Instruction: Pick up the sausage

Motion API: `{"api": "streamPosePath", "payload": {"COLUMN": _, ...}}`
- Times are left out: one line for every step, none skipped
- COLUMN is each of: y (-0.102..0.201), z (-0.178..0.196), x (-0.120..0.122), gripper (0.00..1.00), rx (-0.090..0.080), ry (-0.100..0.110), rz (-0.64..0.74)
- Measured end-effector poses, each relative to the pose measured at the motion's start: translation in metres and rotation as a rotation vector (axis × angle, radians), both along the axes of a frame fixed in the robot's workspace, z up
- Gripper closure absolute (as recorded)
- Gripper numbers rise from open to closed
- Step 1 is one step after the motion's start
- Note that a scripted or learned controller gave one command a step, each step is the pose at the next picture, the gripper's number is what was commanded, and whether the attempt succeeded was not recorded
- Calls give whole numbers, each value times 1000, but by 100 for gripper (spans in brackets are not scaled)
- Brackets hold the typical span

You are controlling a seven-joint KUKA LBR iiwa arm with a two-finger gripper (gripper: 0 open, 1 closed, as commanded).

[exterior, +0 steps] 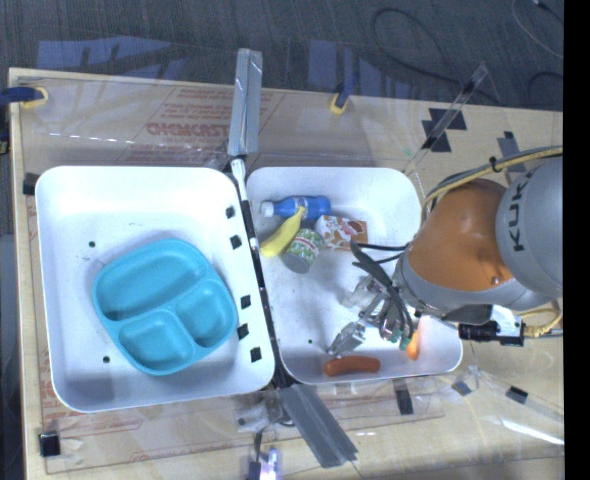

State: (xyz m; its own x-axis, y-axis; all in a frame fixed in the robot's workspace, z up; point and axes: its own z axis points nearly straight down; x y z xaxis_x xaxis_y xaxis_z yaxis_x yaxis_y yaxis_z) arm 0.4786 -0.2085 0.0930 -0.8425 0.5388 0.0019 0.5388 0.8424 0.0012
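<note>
The sausage (pixel 352 365), reddish-brown and short, lies flat along the near wall of the right bin (pixel 405 183). My gripper (pixel 352 316) hangs just above and behind it, over the bin's floor, reaching in from the right under the orange wrist band. Its two fingers are spread, one fingertip (pixel 343 341) close to the sausage's left end and the other further back. Nothing sits between them, so the gripper is open.
A small orange carrot (pixel 413 344) lies right of the sausage, under the wrist. At the back of the right bin are a blue bottle (pixel 297 208), a banana (pixel 282 234), a can (pixel 302 252) and a snack packet (pixel 343 232). A blue divided plate (pixel 165 303) sits in the left bin (pixel 65 193).
</note>
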Motion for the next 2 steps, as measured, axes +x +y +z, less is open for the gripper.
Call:
{"api": "streamPosePath", "payload": {"y": 5, "z": 1, "x": 2, "gripper": 0, "rx": -1, "ry": -4, "rz": 122}}
{"api": "streamPosePath", "payload": {"y": 0, "z": 1, "x": 2, "gripper": 0, "rx": -3, "ry": -7, "rz": 176}}
